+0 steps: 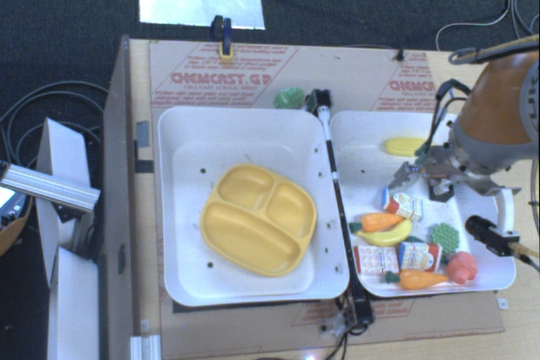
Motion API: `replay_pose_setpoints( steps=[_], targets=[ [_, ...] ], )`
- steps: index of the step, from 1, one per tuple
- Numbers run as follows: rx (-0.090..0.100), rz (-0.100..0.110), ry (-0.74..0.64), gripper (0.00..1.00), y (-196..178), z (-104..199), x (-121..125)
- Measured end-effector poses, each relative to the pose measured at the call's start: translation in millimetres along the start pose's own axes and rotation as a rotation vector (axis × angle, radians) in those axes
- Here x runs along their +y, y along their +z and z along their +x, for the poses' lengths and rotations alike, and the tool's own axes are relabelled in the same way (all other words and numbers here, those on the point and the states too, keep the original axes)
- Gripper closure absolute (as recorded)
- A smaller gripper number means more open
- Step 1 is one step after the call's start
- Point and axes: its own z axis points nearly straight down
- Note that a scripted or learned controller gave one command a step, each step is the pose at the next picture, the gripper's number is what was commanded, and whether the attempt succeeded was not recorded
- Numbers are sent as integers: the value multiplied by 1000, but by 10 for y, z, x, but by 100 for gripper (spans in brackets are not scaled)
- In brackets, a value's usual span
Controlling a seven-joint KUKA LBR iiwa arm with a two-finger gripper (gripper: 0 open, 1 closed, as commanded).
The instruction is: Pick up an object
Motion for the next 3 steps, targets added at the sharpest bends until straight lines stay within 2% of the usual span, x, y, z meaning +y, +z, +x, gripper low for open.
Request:
replay_pose_setpoints(
  steps=[1,2,3],
  targets=[
    [0,-1,-2,0,330,365,-407],
    [2,-15,2,0,730,-539,-20],
    [9,88,22,0,696,-468,938]
  ],
)
